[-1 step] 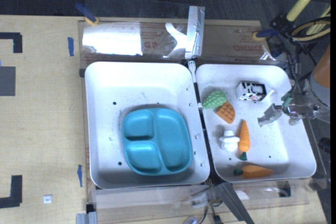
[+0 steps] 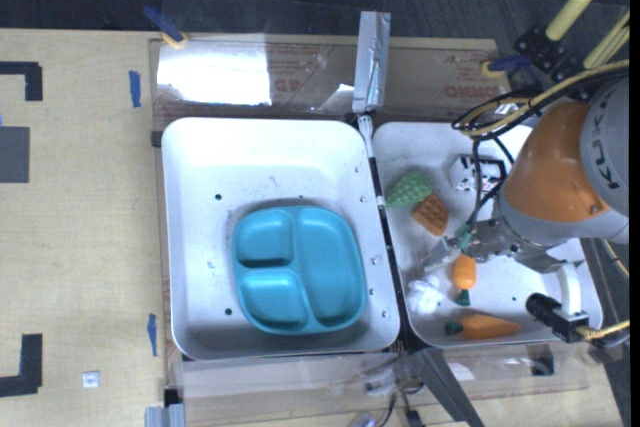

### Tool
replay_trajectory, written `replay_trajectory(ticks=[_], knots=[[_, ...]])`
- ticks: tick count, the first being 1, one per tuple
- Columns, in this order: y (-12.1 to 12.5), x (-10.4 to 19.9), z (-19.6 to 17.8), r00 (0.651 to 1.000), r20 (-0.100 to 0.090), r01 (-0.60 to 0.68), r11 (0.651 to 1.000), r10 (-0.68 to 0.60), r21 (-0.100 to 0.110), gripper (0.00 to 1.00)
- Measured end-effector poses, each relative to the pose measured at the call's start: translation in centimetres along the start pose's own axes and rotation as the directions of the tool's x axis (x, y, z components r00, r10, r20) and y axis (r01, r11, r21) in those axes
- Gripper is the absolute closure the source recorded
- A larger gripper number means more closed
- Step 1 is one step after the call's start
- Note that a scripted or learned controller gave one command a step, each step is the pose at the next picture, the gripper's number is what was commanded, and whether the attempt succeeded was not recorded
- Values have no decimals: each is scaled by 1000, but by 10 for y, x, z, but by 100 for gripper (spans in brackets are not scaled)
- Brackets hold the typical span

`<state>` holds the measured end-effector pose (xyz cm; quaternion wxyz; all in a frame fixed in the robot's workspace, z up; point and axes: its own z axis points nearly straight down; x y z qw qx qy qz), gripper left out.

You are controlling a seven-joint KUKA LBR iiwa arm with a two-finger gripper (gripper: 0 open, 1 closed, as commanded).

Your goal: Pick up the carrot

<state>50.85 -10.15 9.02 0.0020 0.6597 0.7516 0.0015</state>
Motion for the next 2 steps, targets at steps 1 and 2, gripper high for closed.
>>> replay_trajectory(ticks=[1, 2], knots=[[0, -1, -9, 1000, 1, -3, 1000, 3, -1, 100], [-17, 79, -95, 994, -2, 107, 994, -107, 1, 100]])
